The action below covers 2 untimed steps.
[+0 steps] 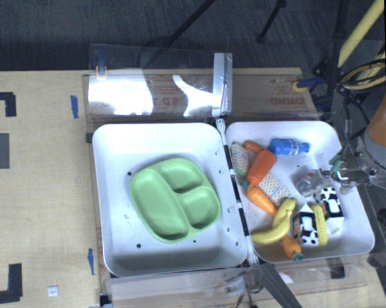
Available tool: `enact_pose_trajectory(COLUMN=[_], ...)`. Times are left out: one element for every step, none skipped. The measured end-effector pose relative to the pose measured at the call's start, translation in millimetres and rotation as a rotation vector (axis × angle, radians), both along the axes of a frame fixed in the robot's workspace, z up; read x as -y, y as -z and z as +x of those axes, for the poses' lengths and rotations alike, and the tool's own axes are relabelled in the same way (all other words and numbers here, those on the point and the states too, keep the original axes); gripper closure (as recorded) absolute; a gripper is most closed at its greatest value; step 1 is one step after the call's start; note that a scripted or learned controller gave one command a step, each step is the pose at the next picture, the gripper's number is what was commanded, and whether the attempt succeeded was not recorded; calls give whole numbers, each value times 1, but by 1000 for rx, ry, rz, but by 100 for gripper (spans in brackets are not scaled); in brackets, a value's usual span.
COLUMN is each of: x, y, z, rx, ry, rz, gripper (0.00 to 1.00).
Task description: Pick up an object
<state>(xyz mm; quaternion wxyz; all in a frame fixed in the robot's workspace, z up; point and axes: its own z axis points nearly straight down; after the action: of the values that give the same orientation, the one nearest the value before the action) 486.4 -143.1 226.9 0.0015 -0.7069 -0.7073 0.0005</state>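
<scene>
Two white bins are set side by side on the counter [43,206]. The left bin [111,153] carries a green divided tray [175,198]. The right bin [357,230] is crowded w/ small items: a blue bottle [289,146] near the far wall, an orange carrot [262,166] just below it, a second, smaller carrot [261,201], a banana [278,225] toward the near wall, a corn cob [320,223], and a black-and-white toy [332,203] beside the corn.

The gripper [320,179] is seen low over the right bin, reached in from the right edge, just above the black-and-white toy and corn. Whether it is spread or pressed together cannot be told; the metal parts are blurred into the clutter. Nothing is seen pinched by it.

Step in hand, as judged: approach/descent onto a target in the right bin, prob. the toy or the corn, since these lie closest beneath. No lift is yet made.

Next move, as judged: a target must be settled on and straddled cleanly, w/ a neighbour not caught alongside, as toy, corn and banana lie nearly touching. A straight lift is then called for, clear of the bin wall at the right.
</scene>
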Motion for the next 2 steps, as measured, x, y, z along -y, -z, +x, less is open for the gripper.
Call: enact_pose_trajectory(x=[15,30], y=[99,117], z=[1,67], rx=[2,36], ry=[38,-314], rz=[-1,-7], gripper=[0,0])
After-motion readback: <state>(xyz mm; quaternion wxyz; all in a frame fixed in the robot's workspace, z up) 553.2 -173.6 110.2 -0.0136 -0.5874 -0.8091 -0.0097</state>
